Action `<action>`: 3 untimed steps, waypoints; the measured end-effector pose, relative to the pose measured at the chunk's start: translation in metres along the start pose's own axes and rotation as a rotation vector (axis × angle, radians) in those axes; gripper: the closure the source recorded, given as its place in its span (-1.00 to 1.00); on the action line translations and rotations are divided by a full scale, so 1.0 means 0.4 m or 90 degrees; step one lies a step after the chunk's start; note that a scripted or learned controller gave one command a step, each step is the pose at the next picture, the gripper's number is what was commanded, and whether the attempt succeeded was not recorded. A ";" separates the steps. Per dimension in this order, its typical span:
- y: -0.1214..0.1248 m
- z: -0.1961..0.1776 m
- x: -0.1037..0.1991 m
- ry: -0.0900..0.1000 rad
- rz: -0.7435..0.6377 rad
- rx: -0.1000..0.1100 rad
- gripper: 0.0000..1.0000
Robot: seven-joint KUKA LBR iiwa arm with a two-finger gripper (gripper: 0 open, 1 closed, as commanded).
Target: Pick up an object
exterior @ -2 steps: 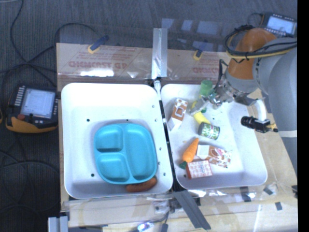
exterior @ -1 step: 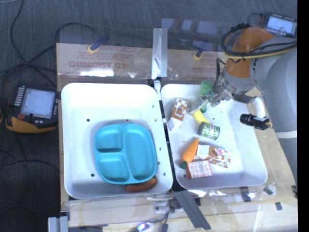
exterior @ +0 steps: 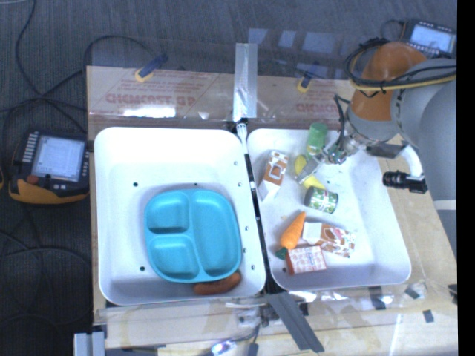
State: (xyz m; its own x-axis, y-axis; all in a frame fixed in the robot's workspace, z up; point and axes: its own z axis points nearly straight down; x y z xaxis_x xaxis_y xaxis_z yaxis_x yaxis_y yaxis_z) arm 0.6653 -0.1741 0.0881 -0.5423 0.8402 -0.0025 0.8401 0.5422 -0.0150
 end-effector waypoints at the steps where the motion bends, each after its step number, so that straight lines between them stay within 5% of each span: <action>1: 0.000 0.000 0.000 0.000 0.000 0.000 -1.00; 3: 0.000 0.000 0.000 0.000 0.000 0.000 -1.00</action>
